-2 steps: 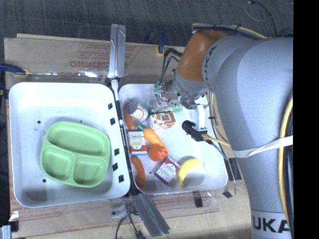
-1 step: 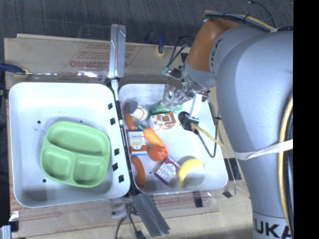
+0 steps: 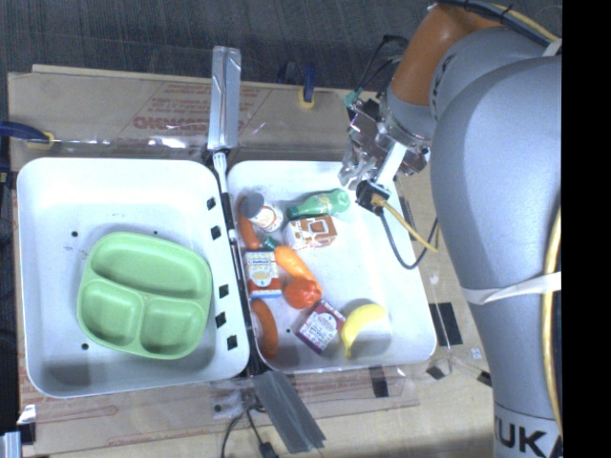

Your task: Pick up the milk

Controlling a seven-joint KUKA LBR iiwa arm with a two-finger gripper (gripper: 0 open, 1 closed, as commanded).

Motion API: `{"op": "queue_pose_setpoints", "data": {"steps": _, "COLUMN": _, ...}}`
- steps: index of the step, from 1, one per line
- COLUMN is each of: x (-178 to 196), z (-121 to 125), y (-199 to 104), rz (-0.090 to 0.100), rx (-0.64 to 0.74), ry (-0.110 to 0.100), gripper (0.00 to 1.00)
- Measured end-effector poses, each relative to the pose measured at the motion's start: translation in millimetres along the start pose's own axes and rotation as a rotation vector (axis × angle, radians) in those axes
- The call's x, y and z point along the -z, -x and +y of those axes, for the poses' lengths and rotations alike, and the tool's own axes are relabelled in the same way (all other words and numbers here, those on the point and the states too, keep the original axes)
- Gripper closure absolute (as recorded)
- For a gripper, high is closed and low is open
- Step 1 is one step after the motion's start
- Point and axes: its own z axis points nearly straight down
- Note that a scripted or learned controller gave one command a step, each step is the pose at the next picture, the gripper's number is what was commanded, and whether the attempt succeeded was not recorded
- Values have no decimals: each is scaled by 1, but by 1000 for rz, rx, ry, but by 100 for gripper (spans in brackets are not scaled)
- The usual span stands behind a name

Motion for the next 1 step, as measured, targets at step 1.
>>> {"op": "queue_pose_setpoints", "data": {"steps": 1, "x": 5, "z": 16, "y": 32, "rz": -1, "rx": -81, "ry": -1, "gripper": 100}}
